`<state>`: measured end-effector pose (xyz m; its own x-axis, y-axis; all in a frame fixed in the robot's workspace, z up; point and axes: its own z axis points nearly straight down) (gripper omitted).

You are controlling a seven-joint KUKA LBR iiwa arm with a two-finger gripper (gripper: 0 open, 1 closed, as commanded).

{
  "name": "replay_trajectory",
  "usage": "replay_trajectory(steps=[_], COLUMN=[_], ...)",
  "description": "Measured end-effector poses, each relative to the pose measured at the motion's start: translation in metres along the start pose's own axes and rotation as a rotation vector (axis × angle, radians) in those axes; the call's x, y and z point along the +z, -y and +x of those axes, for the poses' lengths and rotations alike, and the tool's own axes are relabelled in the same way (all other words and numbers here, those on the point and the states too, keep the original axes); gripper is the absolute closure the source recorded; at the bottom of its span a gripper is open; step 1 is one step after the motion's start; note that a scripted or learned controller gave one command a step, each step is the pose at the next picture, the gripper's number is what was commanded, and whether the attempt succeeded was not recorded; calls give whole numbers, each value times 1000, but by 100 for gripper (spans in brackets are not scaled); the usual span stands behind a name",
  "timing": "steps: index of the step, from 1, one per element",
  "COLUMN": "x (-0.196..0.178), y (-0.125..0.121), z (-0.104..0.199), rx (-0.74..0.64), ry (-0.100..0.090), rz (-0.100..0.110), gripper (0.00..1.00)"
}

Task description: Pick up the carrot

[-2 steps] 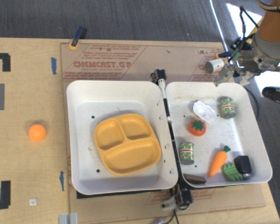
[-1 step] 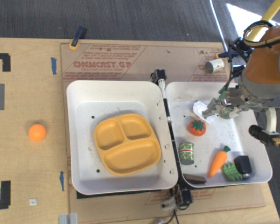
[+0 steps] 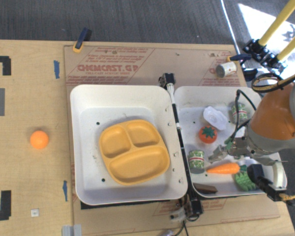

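From the camera above the counter (image 3: pixel 29 82), the carrot (image 3: pixel 224 169) lies on its side near the front of the right bin (image 3: pixel 187 102), its thin tip pointing left toward a small green-and-white can (image 3: pixel 196 160) and its thick end touching a leafy green piece (image 3: pixel 244 180). The tool (image 3: pixel 220 153) hangs just above and behind the carrot, low over the bin floor; whether it is spread or pressed together I cannot tell at this size, and nothing shows pinched in it. A tomato (image 3: pixel 208 134) sits behind it. The carrot looks like a small toy: probably light, stiff and smooth, so likely to slip or roll. Its thick middle, taken across the narrow width, seems the best hold, clear of the can and the greenery. The left bin (image 3: pixel 83 132) holds a yellow divided plate (image 3: pixel 133 151)
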<state>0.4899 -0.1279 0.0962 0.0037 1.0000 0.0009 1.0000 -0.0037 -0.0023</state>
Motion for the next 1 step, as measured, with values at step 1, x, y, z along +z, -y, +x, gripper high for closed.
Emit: replay_trajectory(steps=[1], x=[10], y=[9], z=[20], rx=[-364], ry=[2], rz=[-6], gripper=[0])
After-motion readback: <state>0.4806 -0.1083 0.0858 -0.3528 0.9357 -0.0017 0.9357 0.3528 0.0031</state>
